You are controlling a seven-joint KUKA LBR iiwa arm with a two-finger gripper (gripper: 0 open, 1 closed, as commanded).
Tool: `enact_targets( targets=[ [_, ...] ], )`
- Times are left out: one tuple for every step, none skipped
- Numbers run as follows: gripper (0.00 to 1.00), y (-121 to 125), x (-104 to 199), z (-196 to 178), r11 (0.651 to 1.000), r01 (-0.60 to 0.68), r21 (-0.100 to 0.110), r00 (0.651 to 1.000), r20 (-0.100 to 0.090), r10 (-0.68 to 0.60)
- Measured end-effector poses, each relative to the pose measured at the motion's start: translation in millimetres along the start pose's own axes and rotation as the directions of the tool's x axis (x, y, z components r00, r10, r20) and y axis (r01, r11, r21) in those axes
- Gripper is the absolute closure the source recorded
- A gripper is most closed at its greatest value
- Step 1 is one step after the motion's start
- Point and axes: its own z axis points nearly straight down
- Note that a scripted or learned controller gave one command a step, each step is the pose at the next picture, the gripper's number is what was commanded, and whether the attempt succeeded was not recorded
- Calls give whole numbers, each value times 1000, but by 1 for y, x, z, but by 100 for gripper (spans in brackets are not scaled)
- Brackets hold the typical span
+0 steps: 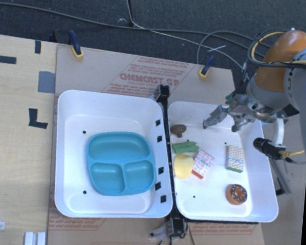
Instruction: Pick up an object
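My gripper (225, 122) hangs over the back of the right bin (257, 210), open, with nothing between its two fingers. Below it in that bin lie a brown lump (178, 130), a green packet (185, 147), a yellow lemon-like object (182, 166), a red-and-white packet (203, 164), a pale patterned box (235, 158) and a chocolate doughnut (237, 194). The brown lump is to the gripper's left, the patterned box to its lower right. The gripper touches none of them.
The left bin (74, 106) holds a blue divided plate (121, 162). A black divider with clips (164, 147) runs between the bins. Cables (219, 45) loop behind the arm, and yellow clamps (76, 50) pin the cardboard underlay at the back.
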Motion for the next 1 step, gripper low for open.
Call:
enact_targets(
  targets=[
    [0,3,0,-10,1000,3,-14,1000,2,-3]
  ],
)
